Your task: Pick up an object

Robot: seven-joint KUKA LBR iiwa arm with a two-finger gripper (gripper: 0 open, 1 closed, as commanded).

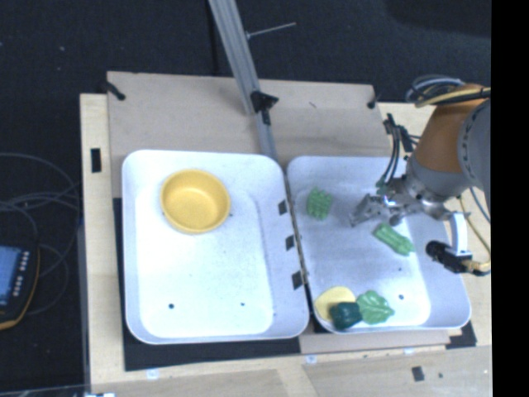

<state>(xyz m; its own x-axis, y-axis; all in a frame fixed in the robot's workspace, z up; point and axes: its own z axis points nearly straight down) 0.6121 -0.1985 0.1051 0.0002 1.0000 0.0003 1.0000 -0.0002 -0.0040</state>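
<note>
No readable writing; fingers [374, 210] beside green block [393, 239]

Grey arm [475, 151] enters from right edge, orange band [446, 135] above wrist. Wrist angled down and leftward. Claw [372, 212] at arm's left end, metal fingers [361, 214] pointing left. Cables loop beside wrist. Black fitting projects below wrist.

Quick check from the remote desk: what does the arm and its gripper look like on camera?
The arm is grey with a broad orange band above the wrist. Thin cables loop beside that band. The gripper is small, metallic grey, with darker fittings behind it.
</note>
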